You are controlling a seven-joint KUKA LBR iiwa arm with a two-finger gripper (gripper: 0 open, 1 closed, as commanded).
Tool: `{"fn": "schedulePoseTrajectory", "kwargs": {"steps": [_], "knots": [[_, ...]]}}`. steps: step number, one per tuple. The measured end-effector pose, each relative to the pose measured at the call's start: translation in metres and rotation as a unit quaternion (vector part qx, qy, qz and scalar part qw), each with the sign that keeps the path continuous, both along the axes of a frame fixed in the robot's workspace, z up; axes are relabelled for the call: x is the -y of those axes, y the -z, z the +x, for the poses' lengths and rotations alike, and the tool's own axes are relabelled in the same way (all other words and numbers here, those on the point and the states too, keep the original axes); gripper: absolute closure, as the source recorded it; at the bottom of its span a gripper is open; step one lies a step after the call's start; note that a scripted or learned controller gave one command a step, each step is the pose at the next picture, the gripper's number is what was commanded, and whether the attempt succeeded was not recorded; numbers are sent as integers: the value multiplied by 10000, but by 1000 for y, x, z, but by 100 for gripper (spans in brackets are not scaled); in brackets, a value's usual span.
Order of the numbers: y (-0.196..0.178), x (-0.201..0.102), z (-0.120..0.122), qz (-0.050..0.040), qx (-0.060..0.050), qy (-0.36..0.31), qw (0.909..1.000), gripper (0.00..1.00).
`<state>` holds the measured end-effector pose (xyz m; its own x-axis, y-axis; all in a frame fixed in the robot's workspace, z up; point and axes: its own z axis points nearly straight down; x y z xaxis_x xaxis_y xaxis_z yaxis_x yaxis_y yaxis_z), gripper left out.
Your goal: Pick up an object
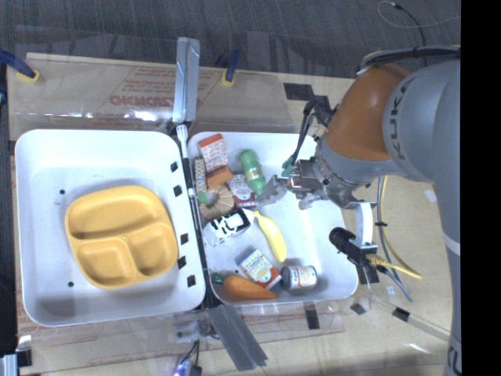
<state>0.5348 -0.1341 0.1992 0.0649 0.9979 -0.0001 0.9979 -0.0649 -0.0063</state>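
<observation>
1. Camera view: gripper [283, 185] hovers over the right bin [333, 245], beside a glossy green bottle [252, 171]; finger spacing cannot be told.
2. A curved yellow banana [272, 237] lies mid-bin.
3. The left bin [39, 210] holds a moulded yellow compartment tray [120, 234].

You see two white bins side by side. The left bin [39, 210] holds a yellow divided tray [120, 233]. The right bin [333, 280] holds a clutter: green bottle [252, 171], banana [271, 236], carrot [249, 288], small jar [300, 276] lying on its side, small cartons. The arm [399, 124] reaches in from the right; its gripper [283, 185] hangs low over the right bin, just beside the green bottle, nothing visibly between its fingers.
</observation>
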Motion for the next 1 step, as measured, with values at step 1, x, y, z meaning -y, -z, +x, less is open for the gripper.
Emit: {"fn": "schedulePoseTrajectory", "kwargs": {"steps": [1], "knots": [[109, 27, -38, 2, 5, 361, 9993, 0]]}}
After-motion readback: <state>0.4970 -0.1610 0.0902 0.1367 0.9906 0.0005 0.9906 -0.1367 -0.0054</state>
